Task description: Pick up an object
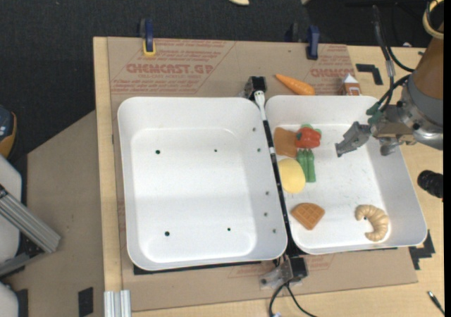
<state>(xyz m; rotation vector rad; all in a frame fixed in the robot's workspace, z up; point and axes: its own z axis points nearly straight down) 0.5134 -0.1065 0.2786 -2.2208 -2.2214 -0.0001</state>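
The right bin (394, 189) holds several toy foods. A brown piece (285, 141), a red piece (308, 137) and a green piece (306, 166) lie along its left wall. Below them are a yellow lemon-like piece (292, 176), an orange waffle-like piece (308, 215) and a tan croissant (373, 222). My gripper (350, 141) hangs over the upper middle of this bin, to the right of the red piece and apart from it. Nothing shows in its grasp.
The left bin (134, 168) stands beside the right one. On the board behind the bins lie an orange carrot (294, 84) and a small red-and-white box (350, 85). Two clamps (148, 35) hold the board's far edge. Cables run behind the arm at the right.
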